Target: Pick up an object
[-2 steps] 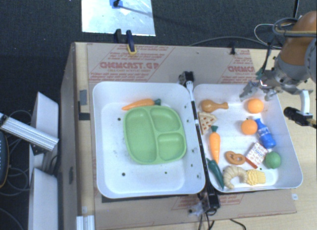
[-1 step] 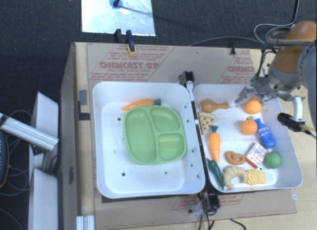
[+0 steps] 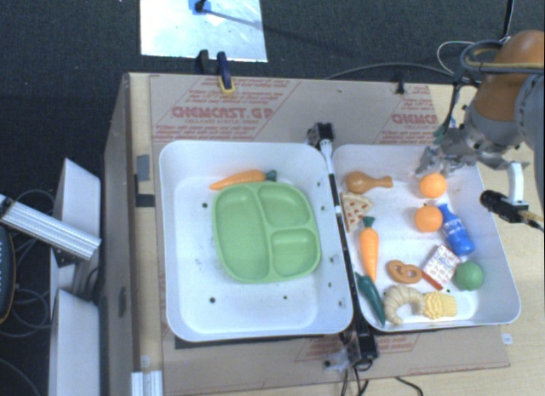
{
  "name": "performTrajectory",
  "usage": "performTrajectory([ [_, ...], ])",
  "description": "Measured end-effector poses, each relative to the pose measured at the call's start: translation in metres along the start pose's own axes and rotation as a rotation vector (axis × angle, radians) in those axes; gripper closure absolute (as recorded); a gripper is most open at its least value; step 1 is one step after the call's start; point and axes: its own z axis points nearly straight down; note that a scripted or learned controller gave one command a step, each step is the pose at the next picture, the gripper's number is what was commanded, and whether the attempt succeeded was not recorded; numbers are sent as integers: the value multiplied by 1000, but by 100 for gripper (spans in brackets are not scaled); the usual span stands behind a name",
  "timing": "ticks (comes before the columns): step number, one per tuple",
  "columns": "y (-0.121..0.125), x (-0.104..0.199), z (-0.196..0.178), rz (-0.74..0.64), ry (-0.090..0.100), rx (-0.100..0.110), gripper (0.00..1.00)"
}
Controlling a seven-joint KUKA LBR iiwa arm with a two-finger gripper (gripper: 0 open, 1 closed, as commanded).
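Camera view, from above at a slant: 2 shallow white bins lie side by side on the bench. The left bin holds a green divided tray with 3 compartments, and a carrot lying just beyond the tray's far edge. The right bin holds the loose toy foods: a chicken drumstick, a pizza slice, a second carrot, 2 oranges, a blue bottle, a pretzel, a small red-and-white box, a green ball, a croissant and a corn cob. The grey arm enters from the right; its gripper hangs over the far right part of the right bin, just above the farther orange. Whether the fingers are open or closed cannot be told; nothing is seen between them.
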Motion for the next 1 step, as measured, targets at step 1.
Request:
performTrajectory([
  [1, -7, 81, -58, 1, 3, 0, 100],
])
